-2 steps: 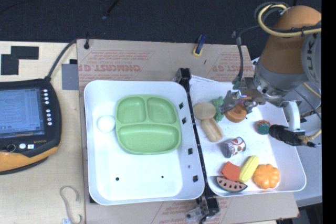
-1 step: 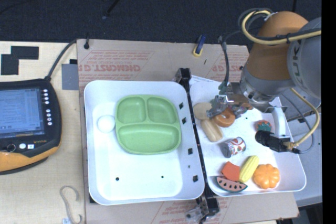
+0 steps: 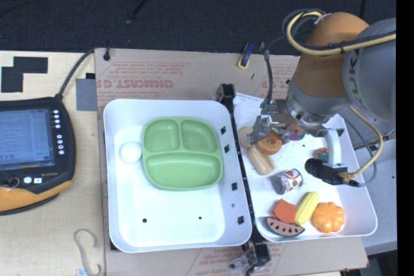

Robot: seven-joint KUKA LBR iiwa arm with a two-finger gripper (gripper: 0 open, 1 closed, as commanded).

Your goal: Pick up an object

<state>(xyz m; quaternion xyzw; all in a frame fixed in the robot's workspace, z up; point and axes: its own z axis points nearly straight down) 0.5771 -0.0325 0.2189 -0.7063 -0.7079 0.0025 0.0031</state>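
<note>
Right bin (image 3: 255,194), holding the toy food and the gripper. Gripper (image 3: 264,132): low over the bin's far-left part, hung from the grey and orange arm that enters from the right; whether it is spread or pressed together cannot be told. Orange piece (image 3: 272,144): round, directly at the gripper's tip, touching or nearly so; no grasp can be confirmed. Roll (image 3: 259,157): tan, elongated, lying at a slant along the left edge, against the orange piece's near-left side. Can (image 3: 288,181): grey with a red band, on its side near the bin's middle, apart from the roll. Corn (image 3: 306,206): yellow, tilted, towards the near edge. Pumpkin (image 3: 328,217): orange, just right of the corn, close to the near-right corner. Wedge (image 3: 283,210): red-orange, just left of the corn. Melon slice (image 3: 284,228): green rind, red flesh, at the near edge just below the wedge. Left bin (image 3: 168,216), alongside and touching the right bin. Plate (image 3: 182,153): green, three compartments, around the middle of the bin, towards its far edge. Ball (image 3: 130,152): white, just beside the plate's left rim, near the bin's left edge. Pendant (image 3: 29,145): black and orange with a lit screen, on the bench well left of both bins.
</note>
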